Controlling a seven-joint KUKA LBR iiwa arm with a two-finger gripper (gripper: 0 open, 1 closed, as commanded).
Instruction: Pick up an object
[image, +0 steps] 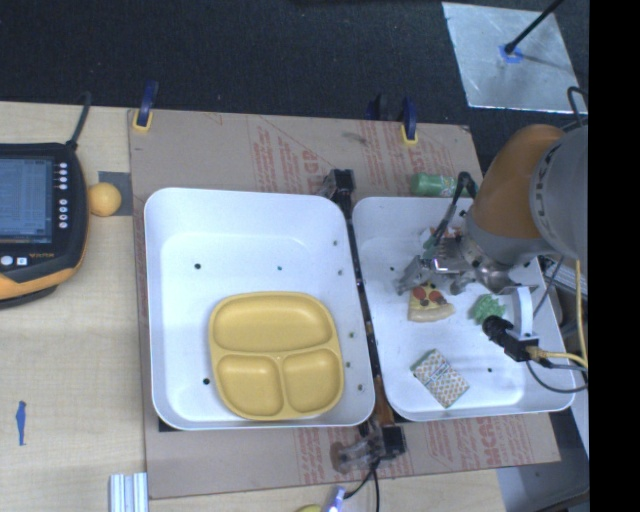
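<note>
1. Yellow-and-red toy pizza slice (431, 302): the likeliest target, lying flat on the floor of the right bin (400, 385), just below the end effector (432, 272). Judged light and rigid, probably moulded plastic; a wedge with sloping sides that may slip out of a pinch. Best taken across its two straight edges near the wide crust end.
2. Patterned packet (440, 378): lies toward the front of the right bin, well apart from the slice. Judged light and thin, lying flat, hence hard to get fingers beneath.
3. Green piece (488, 305): near the right side of the same bin, partly covered by the arm; its shape cannot be made out.
4. End effector: low over the right bin, immediately above the pizza slice. Metal parts spread toward the left, but whether the fingers stand apart or together cannot be told, nor whether they touch the slice. Nothing is seen held between them.
5. Left bin (170, 300): carries a yellow divided tray (277, 353), bulky and smooth-rimmed, a poor candidate for a narrow pinch
6. Tabletop (60, 380): bears both bins on a cardboard sheet
</note>
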